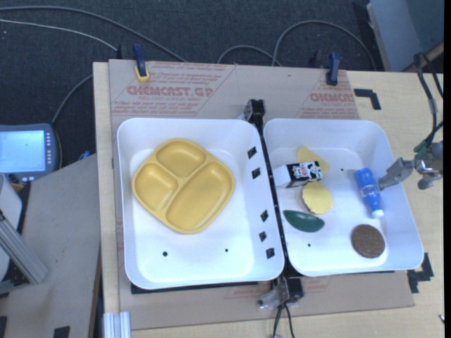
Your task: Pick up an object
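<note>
While the yellow divided plate (pixel 184 185) fills the left bin (pixel 134 252), the right bin (pixel 405 252) holds a brown disc (pixel 368 241), blue bottle (pixel 367 190), yellow chip (pixel 318 198), green leaf-shaped piece (pixel 304 221) and small black-and-white carton (pixel 304 171). Just beside the bottle, at the bin's right rim, sits the gripper (pixel 392 177); whether it is released or clenched I cannot tell.

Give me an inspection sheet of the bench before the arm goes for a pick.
Surface: two white bins side by side; left bin, right bin, on a board clamped at the far edge.
Job's things: right bin holds a blue bottle, brown disc, small black-and-white carton, two yellow pieces, dark green piece.
Clutter: yellow divided plate in the left bin.
Gripper: gripper at the right bin's right rim, beside the blue bottle, holding nothing visible.
Cables: several loop behind the board.
Surroundings: small screen at left.
</note>
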{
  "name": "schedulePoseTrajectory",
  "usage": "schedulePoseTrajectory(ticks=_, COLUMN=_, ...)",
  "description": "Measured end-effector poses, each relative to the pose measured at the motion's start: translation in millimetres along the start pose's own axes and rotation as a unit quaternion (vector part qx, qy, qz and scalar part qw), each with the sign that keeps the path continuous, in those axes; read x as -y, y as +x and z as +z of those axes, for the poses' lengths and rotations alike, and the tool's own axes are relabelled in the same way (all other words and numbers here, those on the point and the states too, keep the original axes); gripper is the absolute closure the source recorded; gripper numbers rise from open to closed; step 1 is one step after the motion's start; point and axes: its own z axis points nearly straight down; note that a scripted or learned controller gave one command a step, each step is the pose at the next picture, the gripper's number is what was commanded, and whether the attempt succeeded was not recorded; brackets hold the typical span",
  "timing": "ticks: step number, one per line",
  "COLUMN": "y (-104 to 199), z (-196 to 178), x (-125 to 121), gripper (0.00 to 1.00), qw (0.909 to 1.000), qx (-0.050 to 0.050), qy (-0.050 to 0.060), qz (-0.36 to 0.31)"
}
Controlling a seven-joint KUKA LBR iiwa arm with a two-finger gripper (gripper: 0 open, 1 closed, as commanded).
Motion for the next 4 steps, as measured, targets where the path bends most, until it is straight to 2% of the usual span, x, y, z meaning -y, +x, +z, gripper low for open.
schedulePoseTrajectory(ticks=2, y=-4.6, z=120.4, x=2.0, gripper=0.00, qw=1.0000, qx=-0.002, qy=0.003, qz=0.000)
schedulePoseTrajectory(ticks=3, y=0.0, z=162.1, x=1.0, gripper=0.00, qw=1.0000, qx=-0.005, qy=0.002, qz=-0.002)
schedulePoseTrajectory(ticks=4, y=-2.2, z=149.7, x=0.9, gripper=1.00, qw=1.0000, qx=-0.002, qy=0.000, qz=-0.001)
